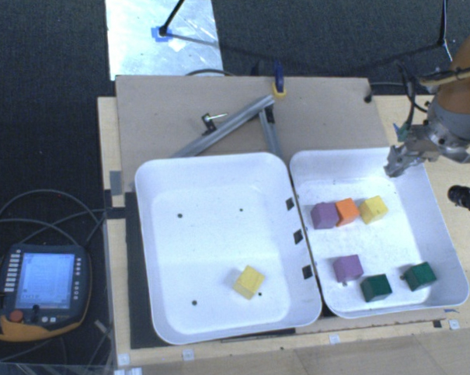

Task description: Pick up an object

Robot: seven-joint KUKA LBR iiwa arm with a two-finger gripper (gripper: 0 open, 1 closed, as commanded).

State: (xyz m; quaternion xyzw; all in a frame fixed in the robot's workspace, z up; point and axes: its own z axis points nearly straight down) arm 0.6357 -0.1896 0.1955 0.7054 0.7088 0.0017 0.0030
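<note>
My gripper (pixel 397 162) hangs over the back right corner of the right bin (pixel 374 157), with nothing seen between its fingers. In that bin a purple block (pixel 324 215), an orange block (pixel 346 211) and a yellow block (pixel 373 209) stand in a row near the middle. Nearer the front lie a second purple block (pixel 347 268) and two dark green blocks (pixel 375 287) (pixel 419 276). A lone yellow block (pixel 248 282) sits in the left bin (pixel 211 184) towards its front.
A grey metal bar (pixel 225 127) lies across the cardboard behind the bins. A teach pendant (pixel 39 288) with its cable rests on the floor at the left. The arm's orange band (pixel 460 80) is at the right edge.
</note>
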